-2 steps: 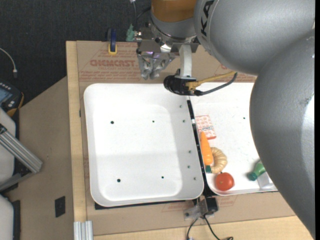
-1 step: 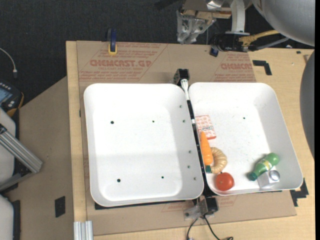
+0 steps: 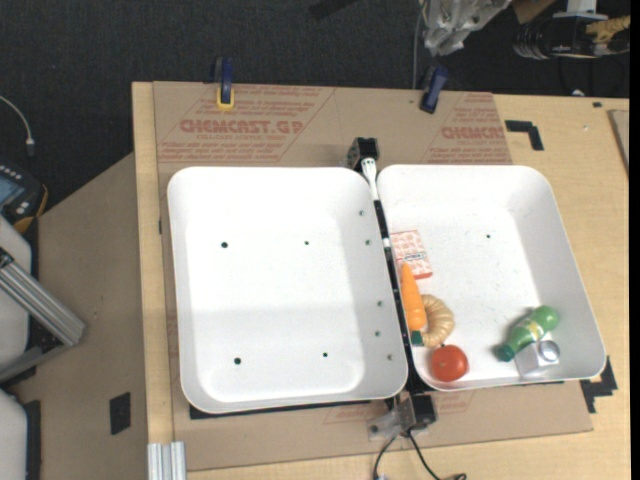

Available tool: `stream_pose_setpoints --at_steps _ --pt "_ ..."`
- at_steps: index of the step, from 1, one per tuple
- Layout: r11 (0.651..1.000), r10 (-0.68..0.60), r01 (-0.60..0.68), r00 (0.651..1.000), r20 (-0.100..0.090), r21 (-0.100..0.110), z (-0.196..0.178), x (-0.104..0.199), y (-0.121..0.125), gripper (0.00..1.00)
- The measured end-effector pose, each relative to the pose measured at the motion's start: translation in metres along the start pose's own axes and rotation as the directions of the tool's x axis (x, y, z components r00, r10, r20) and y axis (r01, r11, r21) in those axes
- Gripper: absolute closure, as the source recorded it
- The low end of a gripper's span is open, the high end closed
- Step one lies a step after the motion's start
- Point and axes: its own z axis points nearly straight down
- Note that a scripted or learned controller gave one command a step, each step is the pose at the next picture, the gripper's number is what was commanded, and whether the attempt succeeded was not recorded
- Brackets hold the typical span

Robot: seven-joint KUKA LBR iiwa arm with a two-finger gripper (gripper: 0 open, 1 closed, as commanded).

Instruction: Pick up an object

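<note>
While the end effector (image 3: 447, 30) hangs at twelve o'clock, its grip unreadable, a carrot (image 3: 411, 295), croissant (image 3: 437, 320), tomato (image 3: 449, 363) and green bottle (image 3: 528, 333) crowd the right bin (image 3: 500, 203) toward six o'clock.

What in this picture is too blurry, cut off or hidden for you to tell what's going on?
- Gripper, camera view: blurred and cut by the top edge; open or shut cannot be told.
- Small packet: print too small to read.
- Carrot: lies along the right bin's left wall; its lower end is hidden by the croissant.
- Grey object by the green bottle: too small to identify.
</note>
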Motion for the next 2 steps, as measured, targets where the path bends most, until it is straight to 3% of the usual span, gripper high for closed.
stream_pose_setpoints --at_steps 1,2 --pt "1.000 0.000 0.000 1.000 0.002 0.004 -0.028 -0.066 0.000 1.00" --pt "1.000 -0.006 0.006 1.000 -0.003 0.030 0.226 -0.056 -0.006 1.00"
